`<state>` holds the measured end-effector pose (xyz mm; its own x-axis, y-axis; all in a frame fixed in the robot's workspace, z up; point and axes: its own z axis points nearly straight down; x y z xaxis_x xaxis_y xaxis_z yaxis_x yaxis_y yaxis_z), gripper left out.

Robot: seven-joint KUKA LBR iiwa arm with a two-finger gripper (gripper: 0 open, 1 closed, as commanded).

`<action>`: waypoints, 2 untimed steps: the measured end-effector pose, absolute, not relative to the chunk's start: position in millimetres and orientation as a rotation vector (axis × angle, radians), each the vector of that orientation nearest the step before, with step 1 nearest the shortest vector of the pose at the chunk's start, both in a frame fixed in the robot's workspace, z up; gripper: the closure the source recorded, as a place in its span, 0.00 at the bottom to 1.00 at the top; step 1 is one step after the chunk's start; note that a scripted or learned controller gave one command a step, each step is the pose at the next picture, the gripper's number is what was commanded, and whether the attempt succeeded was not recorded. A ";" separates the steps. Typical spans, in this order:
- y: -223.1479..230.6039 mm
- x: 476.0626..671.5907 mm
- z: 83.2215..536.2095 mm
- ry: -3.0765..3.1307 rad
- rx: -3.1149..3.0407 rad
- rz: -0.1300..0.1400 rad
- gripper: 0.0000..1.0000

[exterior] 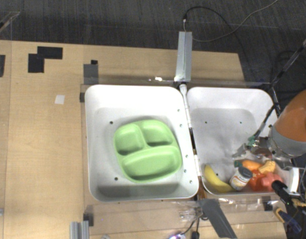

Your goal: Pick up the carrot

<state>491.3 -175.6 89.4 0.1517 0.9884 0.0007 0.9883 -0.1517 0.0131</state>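
Now: left bin [100,133] holds green tray [147,149]; right bin [218,108] holds carrot [251,165], banana [215,179]; hand [248,148] state unclear

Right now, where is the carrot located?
The carrot lies in the right bin, near its front right corner, just behind the small jar, under the gripper.

I see my arm [296,126] coming in from the right edge, its orange band broad and rounded, with the grey wrist just below it. The wrist is angled down and to the left. My gripper [252,151] sits low at the end of it, a small dark cluster I can't read clearly from here.
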 end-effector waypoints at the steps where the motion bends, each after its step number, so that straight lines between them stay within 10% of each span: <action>1: -165.8 492.8 90.7 2.401 1.996 0.012 0.00; 2: -160.3 493.2 90.9 2.521 1.838 0.010 0.00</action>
<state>493.2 -160.3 90.9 -0.3060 0.9519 -0.0138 0.9518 0.3063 0.0180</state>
